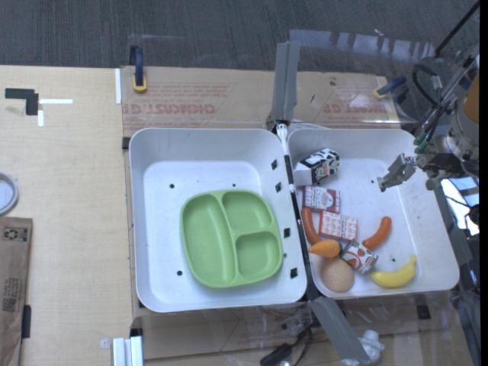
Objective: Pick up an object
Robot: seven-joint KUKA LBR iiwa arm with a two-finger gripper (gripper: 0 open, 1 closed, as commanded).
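Note:
The right bin [427, 204] holds several toy foods. A black-and-white carton [320, 165] lies at its back left, with two red-and-white packets [320, 198] [338, 225] below it. An orange sausage [377, 232], a yellow banana [394, 274], a beige egg-shaped piece [336, 275], an orange carrot [325, 248] and a red sausage [307, 223] lie toward the front. My gripper [396, 172] hangs over the bare right part of this bin, apart from every object, with nothing seen in it.
The left bin [152, 204] holds a green divided plate [231, 237]. A small red-and-white can [361, 258] lies between the carrot and the banana. The grey divider [290, 197] separates the bins. Cables and arm parts crowd the right edge.

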